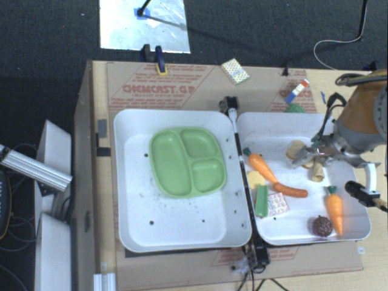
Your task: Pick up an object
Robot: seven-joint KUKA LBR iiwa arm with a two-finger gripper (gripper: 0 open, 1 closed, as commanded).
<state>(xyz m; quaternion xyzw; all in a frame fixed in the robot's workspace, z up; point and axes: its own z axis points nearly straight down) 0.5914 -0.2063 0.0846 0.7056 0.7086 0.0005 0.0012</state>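
The left bin (130, 223) holds a green divided plate (187, 162). In the right bin (357, 226) lie a carrot (262, 167), a green stick (261, 200), a checked card (278, 205), a sausage (291, 191), a dark ball (322, 225) and a second carrot (334, 210). The tool (313, 156) sits low over tan pieces (297, 151) at the far right; whether its fingers are apart is blurred, so I cannot tell.

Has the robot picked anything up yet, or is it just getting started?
Nothing looks lifted yet. The end effector is low in the right bin, by some tan pieces, but I can't tell whether it has anything. Both carrots, the sausage and the green plate in the left bin lie untouched. The actual pick and lift remain.
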